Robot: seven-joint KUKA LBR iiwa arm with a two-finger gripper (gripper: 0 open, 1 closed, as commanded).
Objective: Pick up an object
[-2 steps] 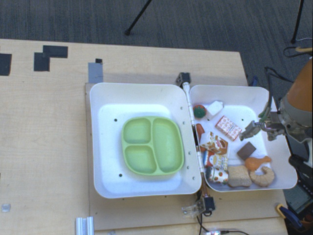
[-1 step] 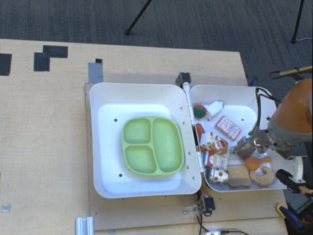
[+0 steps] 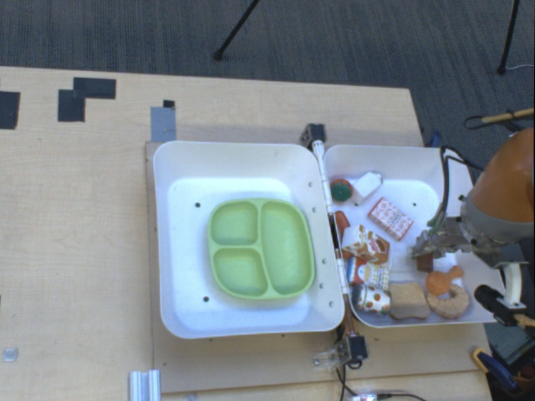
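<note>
Camera view: a wooden bench (image 3: 75, 224) seen from above at a slant, grey carpet beyond it at the top of the frame.
Left bin (image 3: 175, 249): a shallow white bin at the frame's centre, holding a light-green divided plate (image 3: 261, 249) with three compartments.
Right bin (image 3: 410, 161): a white bin touching the left one, at the lower right of the frame, crowded with small objects.
Arm (image 3: 506, 195): grey with an orange band, entering from the right edge and reaching over the right bin.
Gripper (image 3: 428, 247): low over the right side of the right bin, above a dark brown piece; whether its fingers are spread or closed cannot be told, and no object is seen between them.
Objects, lower edge of right bin: a tan bread-like lump (image 3: 407, 302), beside it a pale ring topped with orange (image 3: 446, 294).
Objects, middle: a red-and-white patterned packet (image 3: 390, 218), and printed wrappers (image 3: 368, 257) near the divider.
Objects, upper part: a small green ball (image 3: 341, 192) beside a white piece (image 3: 365, 182).
</note>
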